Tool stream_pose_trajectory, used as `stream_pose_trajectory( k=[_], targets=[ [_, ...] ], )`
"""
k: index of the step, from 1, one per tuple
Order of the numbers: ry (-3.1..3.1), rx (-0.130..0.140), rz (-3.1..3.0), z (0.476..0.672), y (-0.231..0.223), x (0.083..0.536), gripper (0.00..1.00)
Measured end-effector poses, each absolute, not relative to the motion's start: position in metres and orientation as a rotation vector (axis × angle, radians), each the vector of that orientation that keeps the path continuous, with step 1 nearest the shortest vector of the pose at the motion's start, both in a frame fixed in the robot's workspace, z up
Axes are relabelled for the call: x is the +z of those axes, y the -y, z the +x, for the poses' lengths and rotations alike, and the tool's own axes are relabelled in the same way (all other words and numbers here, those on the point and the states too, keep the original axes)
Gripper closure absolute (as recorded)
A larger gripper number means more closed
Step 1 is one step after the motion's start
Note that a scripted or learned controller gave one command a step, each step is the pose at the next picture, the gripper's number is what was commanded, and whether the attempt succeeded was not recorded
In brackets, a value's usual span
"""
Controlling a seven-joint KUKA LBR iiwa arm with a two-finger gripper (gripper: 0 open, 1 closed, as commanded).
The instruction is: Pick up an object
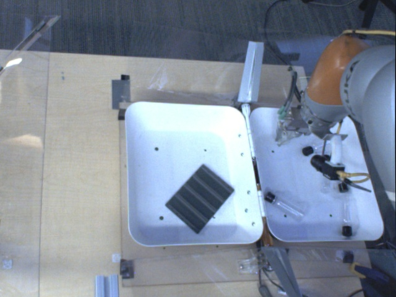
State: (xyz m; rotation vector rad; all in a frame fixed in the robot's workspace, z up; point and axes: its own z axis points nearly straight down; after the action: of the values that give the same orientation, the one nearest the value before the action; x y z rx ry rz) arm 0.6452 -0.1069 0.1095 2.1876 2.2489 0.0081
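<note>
Worktop (74, 166): a pale wooden surface is carrying two shallow white bins side by side.
Arm (371, 91): a grey arm with an orange band is reaching in from the right and leaning over the far part of the right bin.
Left bin (185, 113): it is sitting near the middle of the view and holding a single item.
Right bin (309, 228): it is sitting just beside the left bin, their rims nearly touching, and holding several small items.
Ribbed panel (200, 198): a dark, flat, grooved rectangle is lying at a diagonal in the near half of the left bin, well apart from the claw.
Claw (288, 129): it is hanging over the far left corner of the right bin. Nothing is showing in its grip, and I cannot tell whether it is open or closed.
Clear tube (283, 205): a see-through tube with a black cap is lying on its side by the right bin's near left wall.
Second clear tube (346, 220): it is lying near the right bin's near right corner, black cap toward the rim.
Small black piece (307, 150): it is resting on the right bin's floor, near the claw but apart from it.
</note>
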Motion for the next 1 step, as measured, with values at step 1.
stream_pose_trajectory(
  k=[1],
  targets=[
    [-2.25,0.017,2.179,0.6478,0.1054,0.1222,1.0]
  ],
)
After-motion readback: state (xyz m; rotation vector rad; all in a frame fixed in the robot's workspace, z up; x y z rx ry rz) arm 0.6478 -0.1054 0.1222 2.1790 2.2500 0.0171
